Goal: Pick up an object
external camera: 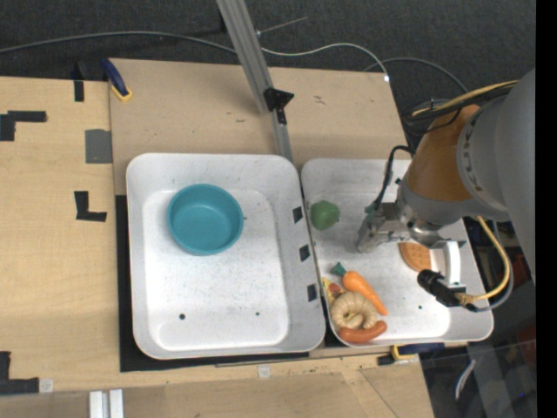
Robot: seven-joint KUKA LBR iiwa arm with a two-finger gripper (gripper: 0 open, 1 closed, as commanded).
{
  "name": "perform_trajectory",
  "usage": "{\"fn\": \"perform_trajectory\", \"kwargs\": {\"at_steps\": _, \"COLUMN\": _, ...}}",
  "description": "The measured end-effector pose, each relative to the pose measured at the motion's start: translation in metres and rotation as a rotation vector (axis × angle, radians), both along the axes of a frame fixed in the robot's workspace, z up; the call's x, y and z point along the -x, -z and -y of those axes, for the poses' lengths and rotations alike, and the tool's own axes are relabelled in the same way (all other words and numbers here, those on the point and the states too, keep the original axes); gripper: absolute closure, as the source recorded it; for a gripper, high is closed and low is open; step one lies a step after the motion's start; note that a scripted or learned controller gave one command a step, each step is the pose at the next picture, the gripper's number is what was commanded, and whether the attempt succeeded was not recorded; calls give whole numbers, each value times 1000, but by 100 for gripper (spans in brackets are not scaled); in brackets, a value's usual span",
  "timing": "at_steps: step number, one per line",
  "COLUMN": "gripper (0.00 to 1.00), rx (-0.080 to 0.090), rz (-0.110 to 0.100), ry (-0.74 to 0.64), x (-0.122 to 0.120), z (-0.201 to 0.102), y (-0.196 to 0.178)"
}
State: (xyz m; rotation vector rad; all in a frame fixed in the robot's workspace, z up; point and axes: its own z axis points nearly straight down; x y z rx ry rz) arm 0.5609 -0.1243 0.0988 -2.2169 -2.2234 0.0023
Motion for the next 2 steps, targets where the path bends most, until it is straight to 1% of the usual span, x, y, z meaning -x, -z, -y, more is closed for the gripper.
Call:
{"fn": "perform_trajectory", "kwargs": {"at_steps": 1, "gripper": 100, "rx": 0, "rz": 4, "ry": 2, "x": 4, "z": 3, "y": -43}}
{"fn": "perform_trajectory", "kwargs": {"at_steps": 2, "gripper": 100, "rx": 1, "rz": 1, "ry": 2, "x": 4, "z": 2, "y": -93}}
